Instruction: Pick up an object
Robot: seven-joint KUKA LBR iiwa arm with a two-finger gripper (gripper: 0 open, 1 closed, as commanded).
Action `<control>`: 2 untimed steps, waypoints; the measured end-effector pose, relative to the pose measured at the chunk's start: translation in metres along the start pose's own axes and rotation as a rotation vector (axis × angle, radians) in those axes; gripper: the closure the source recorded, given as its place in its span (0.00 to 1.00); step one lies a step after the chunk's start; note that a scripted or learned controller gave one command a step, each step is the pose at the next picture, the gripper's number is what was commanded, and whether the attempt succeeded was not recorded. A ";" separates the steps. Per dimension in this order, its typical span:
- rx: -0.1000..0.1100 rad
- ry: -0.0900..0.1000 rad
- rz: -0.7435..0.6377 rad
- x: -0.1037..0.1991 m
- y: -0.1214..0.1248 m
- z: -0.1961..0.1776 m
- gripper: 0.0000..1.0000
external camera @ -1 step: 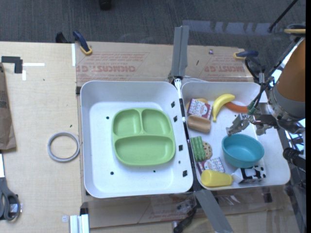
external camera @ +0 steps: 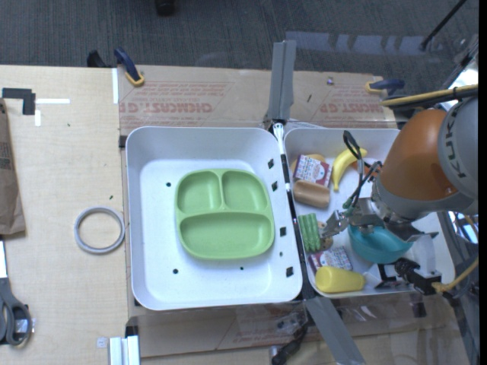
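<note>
The right bin (external camera: 335,132) holds a yellow banana (external camera: 344,166), a red and white packet (external camera: 310,168), a brown bun-like piece (external camera: 311,195), a green ridged item (external camera: 308,231), a teal bowl (external camera: 378,244), a small printed packet (external camera: 335,258) and a yellow block (external camera: 339,280). My gripper (external camera: 339,223) hangs low in this bin, between the green item and the teal bowl's left rim. The orange-banded wrist covers the bin's right part. I see nothing lifted.
In the left bin (external camera: 144,204) lies a green divided plate (external camera: 224,214). On the bench at the left are a tape ring (external camera: 100,229), scissors (external camera: 11,319) and a brown bag (external camera: 9,181). A blue clamp (external camera: 129,65) sits on the cardboard behind.
</note>
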State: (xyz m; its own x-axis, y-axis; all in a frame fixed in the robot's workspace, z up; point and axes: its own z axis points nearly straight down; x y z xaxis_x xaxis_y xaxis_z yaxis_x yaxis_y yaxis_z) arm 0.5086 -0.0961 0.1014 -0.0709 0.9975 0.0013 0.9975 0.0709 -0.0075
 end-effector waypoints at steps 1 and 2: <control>-0.003 -0.001 -0.005 -0.008 0.053 0.012 0.00; -0.004 -0.004 0.000 -0.011 0.054 0.003 1.00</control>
State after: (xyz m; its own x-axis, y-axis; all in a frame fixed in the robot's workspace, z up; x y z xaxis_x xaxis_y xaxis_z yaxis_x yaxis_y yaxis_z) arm 0.5628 -0.1037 0.0980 -0.0714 0.9974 -0.0025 0.9974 0.0714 -0.0034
